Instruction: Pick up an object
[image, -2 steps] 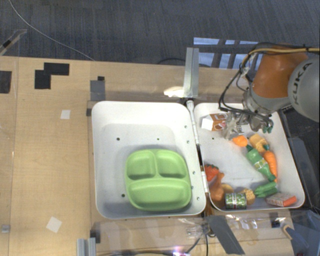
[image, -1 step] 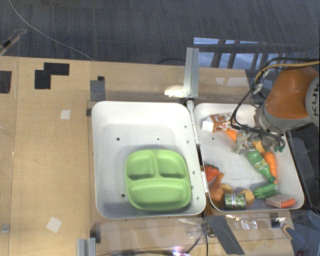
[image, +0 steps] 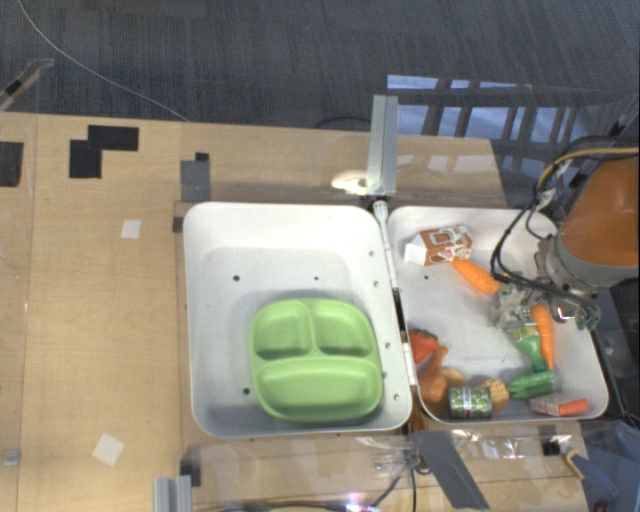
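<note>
As I looked over the lower edge of the right bin (image: 598, 372), the nearest clutter lay in a row along the bottom of the frame: a green can (image: 469, 401), a small corn cob (image: 496, 391), a green pepper-like piece (image: 531, 383) and a flat red-tipped piece (image: 560, 406). Just above these, at the right of the frame, the gripper (image: 517, 318) hung low over the bin floor, and I could not tell whether it was spread or closed, since cables and metal blurred together there. The carrot (image: 544, 335) I judged the likeliest target lay touching or just beside the gripper on its right, long axis running nearly up and down the frame, leafy end toward the bottom. So the move turned on a small shift rightward, closing across that axis. Farther up sat a second carrot (image: 476, 277), slanted, and a small carton (image: 444, 243). In the left bin (image: 215, 240) rested a green divided plate (image: 317, 358).
</note>
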